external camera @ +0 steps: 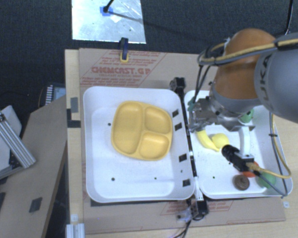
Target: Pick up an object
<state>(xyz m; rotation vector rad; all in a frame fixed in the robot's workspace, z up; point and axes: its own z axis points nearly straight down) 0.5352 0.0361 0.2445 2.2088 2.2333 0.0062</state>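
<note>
The left bin (97,148) on the counter holds a yellow divided plate (141,130). Over the right bin (216,186) hangs the gripper (199,119), close above a yellow banana-like piece (212,141). I cannot tell whether it is open or gripping anything. A brown disc (242,182) lies further right.
</note>
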